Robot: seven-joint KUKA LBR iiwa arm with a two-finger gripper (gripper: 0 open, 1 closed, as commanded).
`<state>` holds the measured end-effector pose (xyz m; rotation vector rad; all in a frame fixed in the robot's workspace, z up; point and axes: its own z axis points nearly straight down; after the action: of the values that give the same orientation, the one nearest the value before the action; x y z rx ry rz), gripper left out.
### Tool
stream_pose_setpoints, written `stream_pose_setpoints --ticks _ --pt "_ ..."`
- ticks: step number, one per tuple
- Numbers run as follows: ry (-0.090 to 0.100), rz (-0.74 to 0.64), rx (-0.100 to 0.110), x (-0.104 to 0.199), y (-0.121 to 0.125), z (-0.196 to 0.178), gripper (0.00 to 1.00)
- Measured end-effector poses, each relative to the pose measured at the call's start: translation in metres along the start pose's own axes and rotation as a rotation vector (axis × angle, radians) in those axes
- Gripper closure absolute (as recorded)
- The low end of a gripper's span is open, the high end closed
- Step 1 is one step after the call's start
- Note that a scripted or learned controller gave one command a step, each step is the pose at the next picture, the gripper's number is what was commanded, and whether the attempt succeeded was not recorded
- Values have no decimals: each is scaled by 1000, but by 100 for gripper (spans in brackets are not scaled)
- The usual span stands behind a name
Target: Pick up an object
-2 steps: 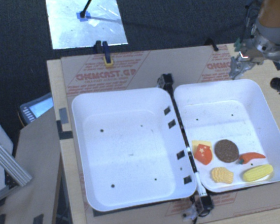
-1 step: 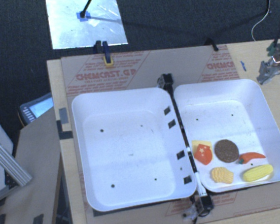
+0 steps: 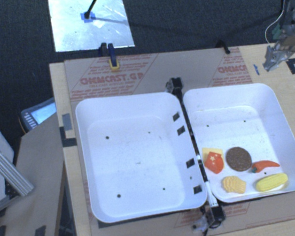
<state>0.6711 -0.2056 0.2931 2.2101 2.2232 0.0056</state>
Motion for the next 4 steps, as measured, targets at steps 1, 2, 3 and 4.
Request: stream_pose_setpoints --ticks 1,2,3,4 --pt "1 1 4 0 -2 10 100" --pt "0 0 4 0 -2 19 100" --pt "0 0 4 0 -2 27 100" --pt "0 0 4 0 -2 32 100"
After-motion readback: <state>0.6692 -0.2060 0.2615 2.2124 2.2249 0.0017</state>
